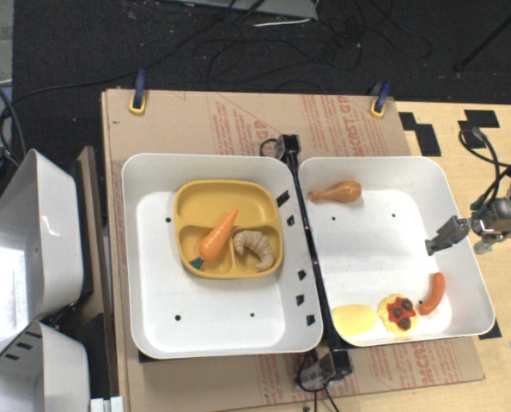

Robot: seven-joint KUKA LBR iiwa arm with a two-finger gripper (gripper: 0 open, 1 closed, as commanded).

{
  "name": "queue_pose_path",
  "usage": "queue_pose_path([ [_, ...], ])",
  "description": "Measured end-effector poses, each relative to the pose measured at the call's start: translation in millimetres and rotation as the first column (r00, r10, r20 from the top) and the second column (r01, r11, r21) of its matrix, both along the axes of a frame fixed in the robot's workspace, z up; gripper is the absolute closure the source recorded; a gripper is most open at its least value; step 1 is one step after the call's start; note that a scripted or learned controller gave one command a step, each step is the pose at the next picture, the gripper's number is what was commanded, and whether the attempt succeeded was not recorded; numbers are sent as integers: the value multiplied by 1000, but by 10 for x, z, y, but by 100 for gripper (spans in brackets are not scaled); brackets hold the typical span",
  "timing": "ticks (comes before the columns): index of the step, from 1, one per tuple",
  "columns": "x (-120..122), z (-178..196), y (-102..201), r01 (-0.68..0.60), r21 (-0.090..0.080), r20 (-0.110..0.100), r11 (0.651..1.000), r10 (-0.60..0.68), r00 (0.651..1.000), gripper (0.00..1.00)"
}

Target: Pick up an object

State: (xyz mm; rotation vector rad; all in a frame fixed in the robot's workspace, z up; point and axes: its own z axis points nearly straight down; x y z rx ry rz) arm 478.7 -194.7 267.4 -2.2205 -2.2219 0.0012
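Note:
My gripper (448, 233) reaches in over the right rim of the right bin (375, 174), with nothing seen in it. A reddish sausage (433, 293) lies below it near the bin's right wall. Beside the sausage sit a small round pizza piece (399, 312) and a pale yellow disc (355, 320) at the bin's front. A brown drumstick (337, 193) lies at the back of that bin.
The left bin (152, 256) holds a yellow divided plate (195, 202) with an orange carrot (217, 235) and a beige curled pastry (256, 247) on it. A black divider (305, 247) runs between the bins. Grey boxes (27, 239) stand at the far left.

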Motion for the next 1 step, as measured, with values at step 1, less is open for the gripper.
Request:
queue_pose_path([
  [1, 21, -461, -66, 3, 1, -4, 1000, -3, 1000, 0],
])
